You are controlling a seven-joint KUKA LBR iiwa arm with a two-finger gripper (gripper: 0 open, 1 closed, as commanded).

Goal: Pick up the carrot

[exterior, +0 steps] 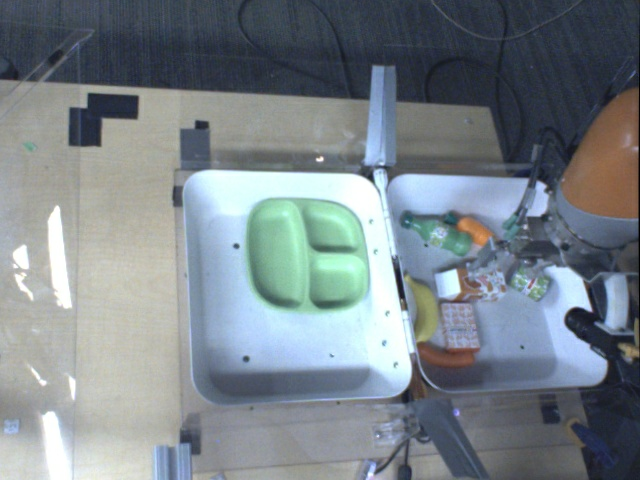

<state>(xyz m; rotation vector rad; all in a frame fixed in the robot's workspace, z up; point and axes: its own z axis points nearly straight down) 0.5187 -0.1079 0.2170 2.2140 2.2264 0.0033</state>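
The carrot (474,231), short and orange, lies at the back of the right bin (560,363), next to a green bottle (430,231). My gripper (503,256) reaches in from the right and hangs low over the middle of that bin, just right of and nearer than the carrot. It sits above a small printed carton (486,286). Nothing is visibly held.
Also in the right bin are a banana (425,308), a red-and-white box (460,326), a red-orange item (445,356) at the front wall and a green can (531,284). The left bin (215,368) holds a green divided plate (305,253).
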